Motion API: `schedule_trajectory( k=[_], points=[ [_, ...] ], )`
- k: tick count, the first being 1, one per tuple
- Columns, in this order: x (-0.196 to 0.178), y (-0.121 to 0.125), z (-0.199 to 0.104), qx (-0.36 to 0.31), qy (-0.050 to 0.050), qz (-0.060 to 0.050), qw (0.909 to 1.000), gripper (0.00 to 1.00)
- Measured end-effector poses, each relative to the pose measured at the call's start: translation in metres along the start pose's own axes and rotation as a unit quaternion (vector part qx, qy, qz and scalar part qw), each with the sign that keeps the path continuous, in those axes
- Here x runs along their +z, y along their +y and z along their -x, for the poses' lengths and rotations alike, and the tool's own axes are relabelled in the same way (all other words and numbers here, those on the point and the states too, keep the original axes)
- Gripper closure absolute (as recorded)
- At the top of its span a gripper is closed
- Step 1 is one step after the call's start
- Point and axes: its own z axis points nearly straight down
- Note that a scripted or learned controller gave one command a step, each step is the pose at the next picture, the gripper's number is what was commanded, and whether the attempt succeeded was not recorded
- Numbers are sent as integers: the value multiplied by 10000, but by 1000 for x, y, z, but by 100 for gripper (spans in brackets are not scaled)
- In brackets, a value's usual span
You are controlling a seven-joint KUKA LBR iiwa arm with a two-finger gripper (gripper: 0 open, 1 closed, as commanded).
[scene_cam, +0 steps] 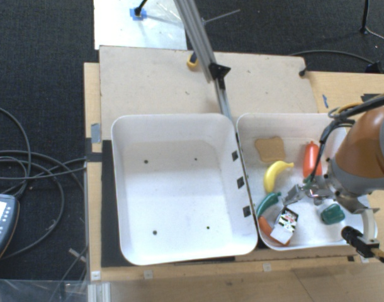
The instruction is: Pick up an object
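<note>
Gripper (303, 190) low in right bin (293, 123), fingers spread, nothing between them; poised among clutter, likely mid-pick. Nearest candidates: banana (277, 173) just left, green scoop (267, 202) below-left, small box (284, 224) below, teal piece (333, 214) right. Red pepper (312, 158) and tan slab (270, 148) behind. Left bin (173, 123) likely drop side.

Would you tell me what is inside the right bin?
The right bin holds a yellow banana, tan slab, orange piece, green items and a small box. The arm covers its right side.
</note>
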Motion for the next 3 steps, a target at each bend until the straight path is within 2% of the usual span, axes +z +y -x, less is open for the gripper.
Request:
schedule_trajectory(
  k=[1, 2, 3],
  points=[
    [-13, 2, 1, 1, -8, 30, 10000, 100],
    [-57, 1, 5, -9, -16, 46, 10000, 100],
    [-120, 7, 11, -23, -23, 62, 10000, 100]
  ],
)
